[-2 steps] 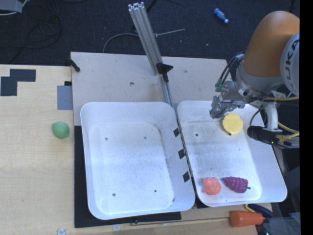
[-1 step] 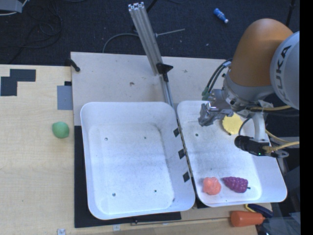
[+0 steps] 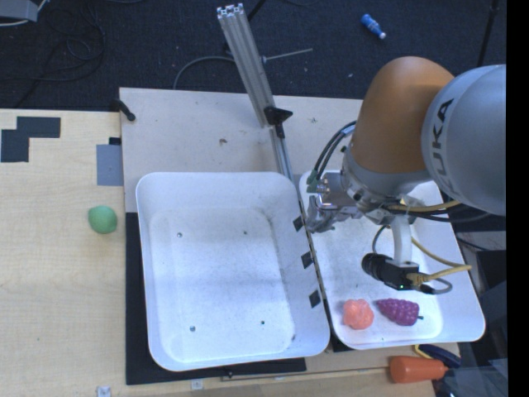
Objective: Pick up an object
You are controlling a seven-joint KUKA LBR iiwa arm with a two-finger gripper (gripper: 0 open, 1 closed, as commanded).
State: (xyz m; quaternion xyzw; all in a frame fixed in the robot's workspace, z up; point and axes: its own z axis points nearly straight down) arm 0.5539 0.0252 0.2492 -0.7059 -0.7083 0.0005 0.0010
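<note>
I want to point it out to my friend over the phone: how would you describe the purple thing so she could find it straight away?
Look at the right-hand white bin, the one under the big grey and orange arm. Near its front edge two small toys lie side by side: the bunch of purple grapes is the right-hand one. Its neighbour, a round orange-pink toy fruit, is smooth-coloured and paler, while the grapes are dark purple and knobbly.

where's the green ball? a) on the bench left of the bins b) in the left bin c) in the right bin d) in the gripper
a: the green ball sits on the wooden bench, outside and to the left of the left bin; the right bin holds a pink toy and purple grapes.
</note>
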